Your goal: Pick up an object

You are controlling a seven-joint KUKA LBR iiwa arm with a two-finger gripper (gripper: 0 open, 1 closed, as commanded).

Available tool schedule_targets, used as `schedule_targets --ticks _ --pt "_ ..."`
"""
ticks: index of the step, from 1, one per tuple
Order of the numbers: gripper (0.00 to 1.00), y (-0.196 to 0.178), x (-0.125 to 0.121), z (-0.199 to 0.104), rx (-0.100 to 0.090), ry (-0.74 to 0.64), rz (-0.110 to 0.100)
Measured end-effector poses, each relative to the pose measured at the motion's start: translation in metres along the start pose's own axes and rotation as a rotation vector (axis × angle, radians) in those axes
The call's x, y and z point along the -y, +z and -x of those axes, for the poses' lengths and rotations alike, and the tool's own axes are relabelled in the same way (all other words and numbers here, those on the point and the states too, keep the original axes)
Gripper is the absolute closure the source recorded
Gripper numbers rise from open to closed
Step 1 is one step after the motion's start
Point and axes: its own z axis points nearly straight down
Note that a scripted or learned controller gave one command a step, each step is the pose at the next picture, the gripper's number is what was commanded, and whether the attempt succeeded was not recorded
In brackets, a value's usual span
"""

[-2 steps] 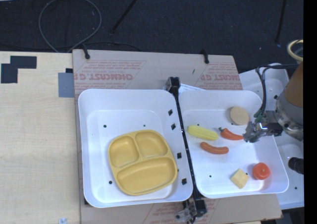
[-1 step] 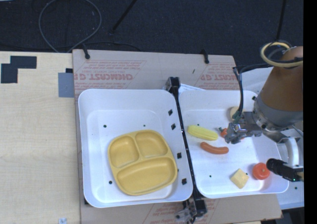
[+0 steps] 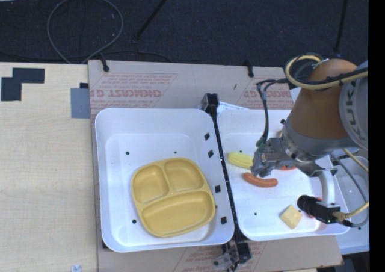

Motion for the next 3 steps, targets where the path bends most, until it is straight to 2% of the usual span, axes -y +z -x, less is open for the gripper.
schedule_targets --ticks 1,2,3 --pt "1.00 -0.012 -0.002 -0.049 0.001 0.000 0.002" --pt "1.00 -0.002 -0.002 -0.102 0.001 0.000 -0.001" --pt "1.00 -0.017 -0.008 -0.160 0.002 -0.001 0.002"
